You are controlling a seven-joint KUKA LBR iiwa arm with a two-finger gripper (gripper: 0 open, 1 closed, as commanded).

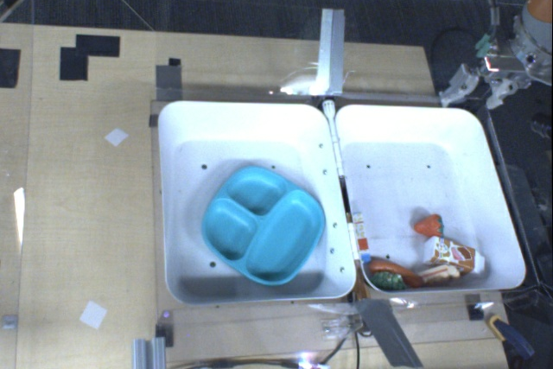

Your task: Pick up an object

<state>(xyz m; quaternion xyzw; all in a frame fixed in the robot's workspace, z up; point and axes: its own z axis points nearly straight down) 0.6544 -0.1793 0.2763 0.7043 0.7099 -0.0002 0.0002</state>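
A divided plate (263, 225) lies in the left bin (181, 143), toward its near edge. Small packets (436, 259) crowd the right bin's (467, 143) near right corner.

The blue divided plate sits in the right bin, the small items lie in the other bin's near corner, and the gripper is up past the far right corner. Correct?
Not quite. The camera view shows the blue divided plate in the left bin; the small items lie in the right bin's near corner. The gripper is indeed past the far right corner.
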